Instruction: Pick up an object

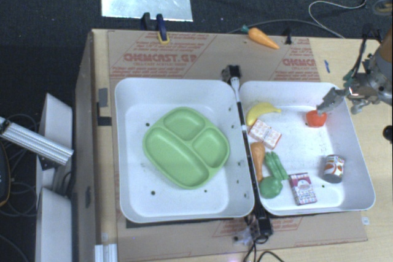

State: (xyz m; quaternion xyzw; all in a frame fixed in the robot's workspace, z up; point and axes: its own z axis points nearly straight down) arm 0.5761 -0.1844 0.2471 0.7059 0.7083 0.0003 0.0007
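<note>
Most of the arm is cut off at the right edge, and the end effector is a blurry grey shape over the right bin, so I cannot tell how it is set. A small red object, perhaps a toy tomato, lies in that bin's far right part, just below and left of the end effector, seemingly apart from it.

Green divided plate in left bin, toy carrot on bench
</note>
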